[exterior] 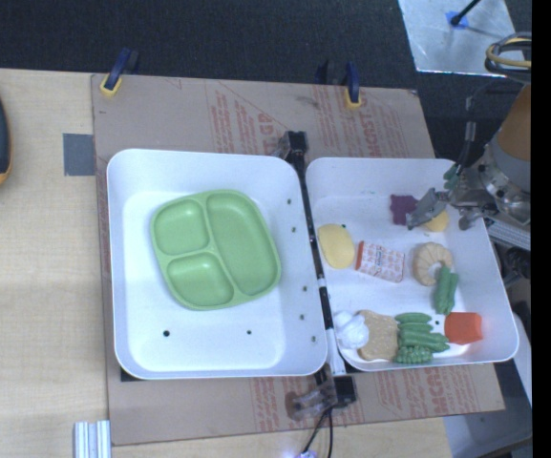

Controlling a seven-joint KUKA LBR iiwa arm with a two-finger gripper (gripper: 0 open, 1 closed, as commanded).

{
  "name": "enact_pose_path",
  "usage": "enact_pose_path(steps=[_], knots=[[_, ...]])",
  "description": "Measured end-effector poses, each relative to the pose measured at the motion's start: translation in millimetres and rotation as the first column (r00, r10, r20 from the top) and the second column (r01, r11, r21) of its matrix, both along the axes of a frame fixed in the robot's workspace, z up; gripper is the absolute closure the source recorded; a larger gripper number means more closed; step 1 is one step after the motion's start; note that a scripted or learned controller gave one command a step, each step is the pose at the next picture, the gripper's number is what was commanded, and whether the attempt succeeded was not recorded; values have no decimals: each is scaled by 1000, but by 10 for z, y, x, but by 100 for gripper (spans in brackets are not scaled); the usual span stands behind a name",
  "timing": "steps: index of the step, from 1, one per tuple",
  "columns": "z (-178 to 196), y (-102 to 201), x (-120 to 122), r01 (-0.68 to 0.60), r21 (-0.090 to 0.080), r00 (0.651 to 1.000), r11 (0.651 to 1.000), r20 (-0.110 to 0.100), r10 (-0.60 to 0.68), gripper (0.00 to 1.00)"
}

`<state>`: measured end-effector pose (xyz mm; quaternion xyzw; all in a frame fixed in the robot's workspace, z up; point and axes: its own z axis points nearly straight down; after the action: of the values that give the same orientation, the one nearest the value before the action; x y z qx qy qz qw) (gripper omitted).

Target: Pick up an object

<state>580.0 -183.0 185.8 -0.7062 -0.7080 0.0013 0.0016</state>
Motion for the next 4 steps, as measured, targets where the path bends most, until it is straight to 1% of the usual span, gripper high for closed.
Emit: enact_pose_path(steps=[1, 2, 3, 4], knots=[[-968, -297, 518, -5, -4, 1000, 1000, 5, 5, 0], [-932, 131, 780, -7, -1, 1000, 1000, 4, 7, 0], [-821, 100, 772, -5, -3, 1000, 1000, 4, 5, 100], [-826, 100, 770, -6, -3, 1000, 1000, 3, 6, 0]])
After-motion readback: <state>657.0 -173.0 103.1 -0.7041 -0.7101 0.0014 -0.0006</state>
